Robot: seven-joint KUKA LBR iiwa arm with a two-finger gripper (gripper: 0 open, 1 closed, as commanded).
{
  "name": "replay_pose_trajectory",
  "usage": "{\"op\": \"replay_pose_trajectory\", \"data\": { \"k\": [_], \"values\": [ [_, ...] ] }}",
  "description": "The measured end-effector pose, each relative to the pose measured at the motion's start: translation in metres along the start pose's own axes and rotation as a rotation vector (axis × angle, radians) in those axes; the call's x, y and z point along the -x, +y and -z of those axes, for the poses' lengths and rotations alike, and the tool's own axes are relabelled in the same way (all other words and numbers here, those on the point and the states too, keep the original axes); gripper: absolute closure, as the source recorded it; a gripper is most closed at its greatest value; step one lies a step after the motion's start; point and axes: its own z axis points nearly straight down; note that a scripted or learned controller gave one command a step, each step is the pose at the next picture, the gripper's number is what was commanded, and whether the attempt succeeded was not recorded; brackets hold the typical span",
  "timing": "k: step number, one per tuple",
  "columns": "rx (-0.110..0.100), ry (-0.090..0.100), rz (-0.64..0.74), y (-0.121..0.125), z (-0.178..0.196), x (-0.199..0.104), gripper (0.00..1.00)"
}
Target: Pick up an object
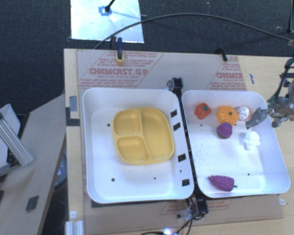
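Camera view: the pincer [258,117] hangs over the right bin [279,180], its fingers apparently spread and pinching nothing, just above the white toy [252,139]. Nothing is lifted yet; the grasp remains.

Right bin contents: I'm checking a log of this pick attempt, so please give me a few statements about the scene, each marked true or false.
1. The yellow divided tray lies in the left bin. True.
2. The right bin holds six small items. True.
3. The claw hangs over the left bin. False: it is at the right bin's far right side.
4. The purple bumpy piece lies beside the orange pumpkin. False: it lies alone near the front edge.
5. The white figure lies on the tray. False: it lies in the right bin.
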Motion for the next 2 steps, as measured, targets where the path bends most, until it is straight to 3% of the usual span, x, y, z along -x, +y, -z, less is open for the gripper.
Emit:
{"op": "replay_pose_trajectory", "data": {
  "k": [1, 2],
  "values": [
    [0.012, -0.003, 0.004, 0.003, 0.007, -0.001, 0.0],
    [0.01, -0.002, 0.004, 0.011, -0.038, -0.003, 0.0]
  ]
}}
